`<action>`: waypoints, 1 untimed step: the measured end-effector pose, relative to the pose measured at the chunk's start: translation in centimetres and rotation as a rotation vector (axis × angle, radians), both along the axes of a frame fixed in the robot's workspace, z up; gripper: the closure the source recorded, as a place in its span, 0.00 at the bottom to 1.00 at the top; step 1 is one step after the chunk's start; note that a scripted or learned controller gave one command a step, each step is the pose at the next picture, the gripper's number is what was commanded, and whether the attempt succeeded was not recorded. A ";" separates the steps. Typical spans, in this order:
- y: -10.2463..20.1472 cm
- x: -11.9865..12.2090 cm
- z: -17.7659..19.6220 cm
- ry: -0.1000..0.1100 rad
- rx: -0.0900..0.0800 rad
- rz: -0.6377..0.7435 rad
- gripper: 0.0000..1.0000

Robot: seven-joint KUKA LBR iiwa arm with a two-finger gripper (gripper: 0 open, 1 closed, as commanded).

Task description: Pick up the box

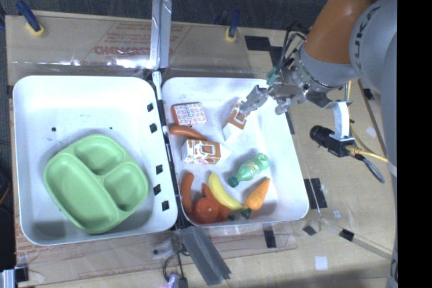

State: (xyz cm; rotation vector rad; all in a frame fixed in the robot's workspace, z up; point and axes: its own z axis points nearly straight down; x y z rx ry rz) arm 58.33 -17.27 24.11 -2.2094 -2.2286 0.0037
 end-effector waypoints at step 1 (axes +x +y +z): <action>1.4 -2.1 -12.7 -0.024 -0.004 0.112 0.00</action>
